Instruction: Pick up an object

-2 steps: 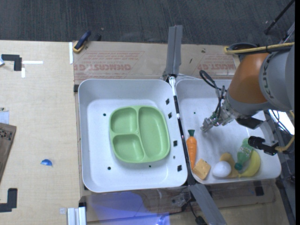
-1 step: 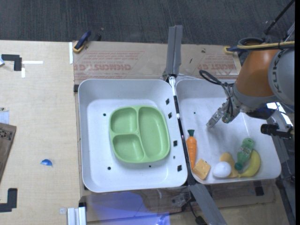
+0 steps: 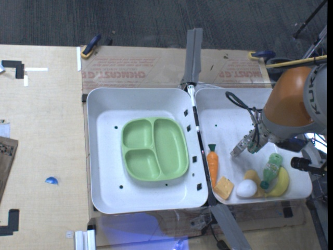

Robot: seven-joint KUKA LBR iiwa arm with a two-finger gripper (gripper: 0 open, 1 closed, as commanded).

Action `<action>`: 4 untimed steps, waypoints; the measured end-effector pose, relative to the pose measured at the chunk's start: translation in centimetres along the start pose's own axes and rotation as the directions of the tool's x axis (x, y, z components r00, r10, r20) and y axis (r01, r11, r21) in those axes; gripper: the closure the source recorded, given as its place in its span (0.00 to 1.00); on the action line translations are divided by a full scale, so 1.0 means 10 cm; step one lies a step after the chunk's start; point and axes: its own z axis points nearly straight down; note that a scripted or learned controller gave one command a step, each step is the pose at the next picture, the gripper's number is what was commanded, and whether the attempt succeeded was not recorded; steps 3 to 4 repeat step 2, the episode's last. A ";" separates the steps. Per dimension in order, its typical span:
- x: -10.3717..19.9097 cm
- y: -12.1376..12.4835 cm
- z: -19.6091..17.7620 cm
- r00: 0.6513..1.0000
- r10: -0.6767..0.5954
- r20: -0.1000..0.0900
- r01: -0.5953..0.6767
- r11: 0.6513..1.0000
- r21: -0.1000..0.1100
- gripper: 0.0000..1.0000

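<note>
Nearest the lens, toy food crowds the right bin's (image 3: 218, 111) front: cheese wedge (image 3: 224, 187), egg (image 3: 246, 189), banana (image 3: 281, 183), green bottle (image 3: 270, 171), carrot (image 3: 213, 163); the fingers (image 3: 242, 147), seemingly parted and empty, should descend squarely over one isolated piece.

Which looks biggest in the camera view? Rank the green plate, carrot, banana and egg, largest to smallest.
1. Green divided plate, by far the largest.
2. Carrot and banana: alike in apparent length, and the banana is partly hidden behind a green bottle, so I will not rank them.
3. White egg, smallest.
</note>
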 end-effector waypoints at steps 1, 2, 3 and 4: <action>0.48 -0.43 0.01 0.981 0.192 -0.002 -0.192 0.981 0.001 1.00; 0.49 -0.41 -0.14 0.877 0.480 -0.001 -0.480 0.877 0.000 1.00; 0.49 -0.41 -0.14 0.877 0.480 -0.001 -0.480 0.877 0.000 1.00; 0.49 -0.41 -0.14 0.877 0.480 -0.001 -0.480 0.877 0.000 1.00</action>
